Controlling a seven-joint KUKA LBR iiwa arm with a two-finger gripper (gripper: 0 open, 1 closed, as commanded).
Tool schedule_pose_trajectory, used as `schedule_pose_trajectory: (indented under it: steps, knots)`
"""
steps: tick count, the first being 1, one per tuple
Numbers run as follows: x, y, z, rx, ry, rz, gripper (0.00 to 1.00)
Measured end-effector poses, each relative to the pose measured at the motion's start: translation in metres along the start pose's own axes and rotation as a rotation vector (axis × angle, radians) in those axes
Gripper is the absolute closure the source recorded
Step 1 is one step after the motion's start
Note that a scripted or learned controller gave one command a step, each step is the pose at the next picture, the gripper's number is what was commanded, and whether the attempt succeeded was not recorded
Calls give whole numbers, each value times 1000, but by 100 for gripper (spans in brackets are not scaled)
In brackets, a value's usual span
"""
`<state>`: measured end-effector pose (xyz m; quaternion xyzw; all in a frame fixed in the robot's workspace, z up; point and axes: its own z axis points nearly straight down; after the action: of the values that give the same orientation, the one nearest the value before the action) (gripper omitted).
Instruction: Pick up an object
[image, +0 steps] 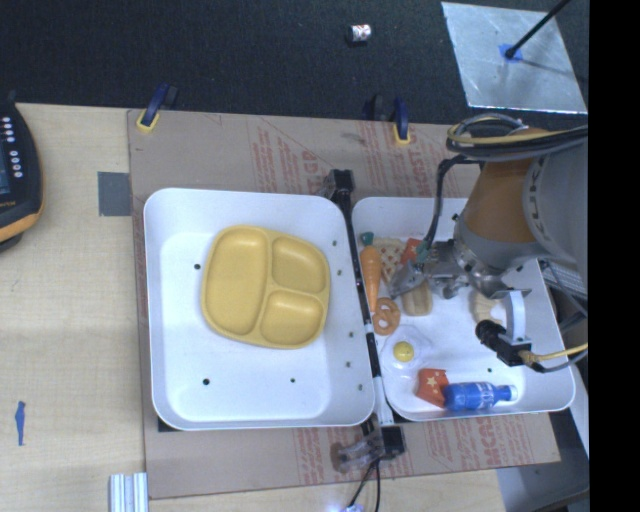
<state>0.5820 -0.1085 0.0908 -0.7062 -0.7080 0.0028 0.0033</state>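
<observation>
Several small items in the right bin (560, 400): carrot (371, 272), pretzel (386, 316), yellow piece (403, 351), blue bottle (478, 396). Left bin (170, 400): yellow divided plate (266, 286). Claw (418, 272) low over the carrot end, grip state unclear; nothing visibly lifted, pick apparently not yet made.

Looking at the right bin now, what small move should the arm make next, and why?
Probably lower the hand straight down: it hangs over the cluster at the right bin's upper left, beside the carrot, and nothing shows between its fingers.
</observation>
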Motion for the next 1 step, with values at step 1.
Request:
schedule_pose_trajectory:
  steps: [1]
  knots:
    - [-1,2,-11,-3,-1,0,100]
